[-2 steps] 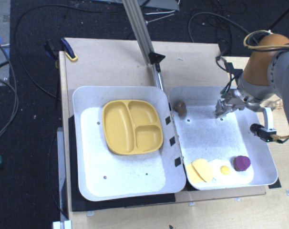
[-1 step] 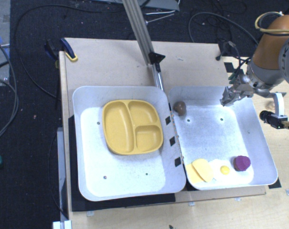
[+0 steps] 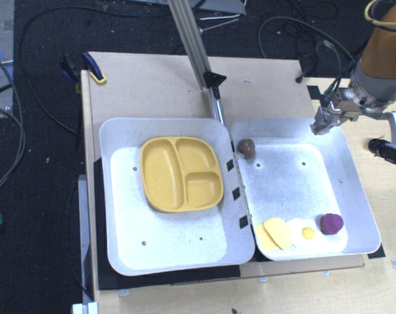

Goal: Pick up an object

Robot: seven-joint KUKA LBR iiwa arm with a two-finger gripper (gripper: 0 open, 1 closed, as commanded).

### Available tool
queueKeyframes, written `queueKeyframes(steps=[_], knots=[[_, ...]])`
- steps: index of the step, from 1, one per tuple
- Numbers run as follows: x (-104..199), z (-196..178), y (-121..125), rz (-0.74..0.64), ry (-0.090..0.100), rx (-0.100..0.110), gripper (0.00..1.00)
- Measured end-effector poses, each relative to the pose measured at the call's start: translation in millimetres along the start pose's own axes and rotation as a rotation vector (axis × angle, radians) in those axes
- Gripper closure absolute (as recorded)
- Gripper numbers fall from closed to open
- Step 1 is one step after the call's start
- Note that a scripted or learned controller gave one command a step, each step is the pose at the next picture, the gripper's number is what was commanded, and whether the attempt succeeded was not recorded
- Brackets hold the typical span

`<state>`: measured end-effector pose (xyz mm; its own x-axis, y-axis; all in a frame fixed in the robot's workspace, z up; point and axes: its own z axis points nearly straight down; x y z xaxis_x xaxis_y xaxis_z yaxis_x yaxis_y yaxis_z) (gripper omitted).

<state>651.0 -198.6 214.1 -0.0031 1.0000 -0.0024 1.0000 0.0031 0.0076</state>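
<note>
One fixed camera looks down aslant over both bins.

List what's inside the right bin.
The right bin holds a brown ball at its far-left corner; a pale yellow piece, small yellow piece and purple ball along its near edge.

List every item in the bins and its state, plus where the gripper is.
yellow divided plate: upright in left bin, compartments bare
brown ball: resting, right bin's far left corner
yellow pieces: lying along the near edge
purple object: resting, near right corner
gripper: above right bin's far right corner
</note>
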Motion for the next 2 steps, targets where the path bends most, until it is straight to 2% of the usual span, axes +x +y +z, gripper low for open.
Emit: queueKeyframes(steps=[2], knots=[[113,-20,-11,-0.005,0.004,0.007,1.00]])
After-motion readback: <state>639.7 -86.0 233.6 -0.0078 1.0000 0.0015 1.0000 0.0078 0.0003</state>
